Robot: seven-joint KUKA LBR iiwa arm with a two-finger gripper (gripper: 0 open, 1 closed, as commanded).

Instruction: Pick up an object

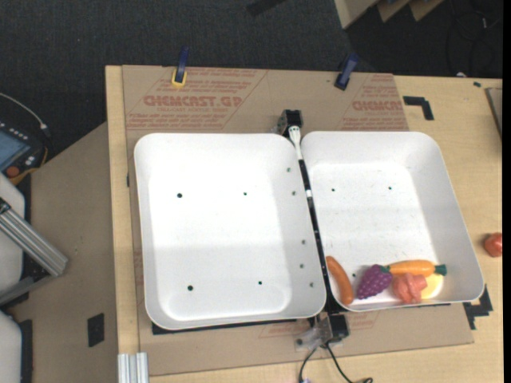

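Several toy foods lie along the near edge of the right bin (447, 182). An orange sausage-shaped piece (339, 280) rests against the bin's near left corner. Beside it sits a purple bunch of grapes (374, 281). An orange carrot with a green tip (415, 268) lies to the right, above a pink-red piece (407, 287) and a pale yellow piece (432, 287).
The left bin (152, 214) stands beside the right one on a brown cardboard sheet (239, 94). Two clamps (180, 74) hold the sheet's far edge. A small orange-red object (493, 245) lies on the bench right of the bins. A cable connector (329, 330) sits at the near seam.
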